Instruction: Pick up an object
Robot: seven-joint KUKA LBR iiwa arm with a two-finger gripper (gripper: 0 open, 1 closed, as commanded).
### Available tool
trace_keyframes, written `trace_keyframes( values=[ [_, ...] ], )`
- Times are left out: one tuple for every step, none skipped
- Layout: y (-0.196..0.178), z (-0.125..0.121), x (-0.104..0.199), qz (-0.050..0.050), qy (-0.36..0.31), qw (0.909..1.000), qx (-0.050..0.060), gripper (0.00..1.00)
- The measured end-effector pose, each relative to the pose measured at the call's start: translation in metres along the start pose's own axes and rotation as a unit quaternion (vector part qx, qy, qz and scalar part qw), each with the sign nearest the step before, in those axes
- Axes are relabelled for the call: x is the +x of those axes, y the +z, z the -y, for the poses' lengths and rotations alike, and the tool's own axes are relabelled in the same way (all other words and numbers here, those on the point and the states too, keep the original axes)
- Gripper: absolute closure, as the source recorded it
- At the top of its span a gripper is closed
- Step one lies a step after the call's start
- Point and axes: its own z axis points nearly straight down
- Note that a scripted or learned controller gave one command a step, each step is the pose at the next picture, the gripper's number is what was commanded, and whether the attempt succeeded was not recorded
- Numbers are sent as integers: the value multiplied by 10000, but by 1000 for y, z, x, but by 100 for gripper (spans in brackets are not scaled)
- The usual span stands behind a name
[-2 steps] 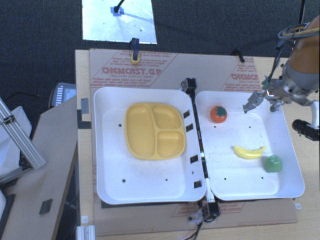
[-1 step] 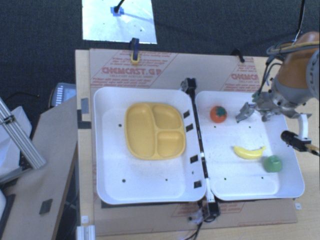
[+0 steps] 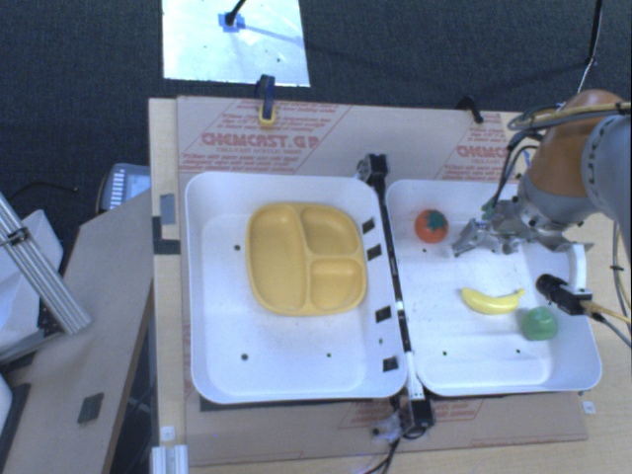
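Two shallow white plastic bins on a cardboard-covered tabletop, dark carpet floor beyond. Gripper over right bin, fingers spread, holding nothing; small orange round fruit just left of them.

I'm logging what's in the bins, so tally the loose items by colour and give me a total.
Yellow: 2, the divided tray in the left bin and the banana in the right bin
Orange: 1, the round fruit
Green: 1, the small green object
Total: 4
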Motion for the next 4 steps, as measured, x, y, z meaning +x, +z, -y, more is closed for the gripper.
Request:
trace_keyframes(
  values=[
    [-15, -2, -1, 11, 2, 10000, -38, 100],
    [-73, 6, -2, 11, 8, 10000, -44, 100],
    [-135, 7, 4, 12, -21, 10000, -53, 100],
    [-190, 6, 4, 14, -21, 10000, -51, 100]
  ],
)
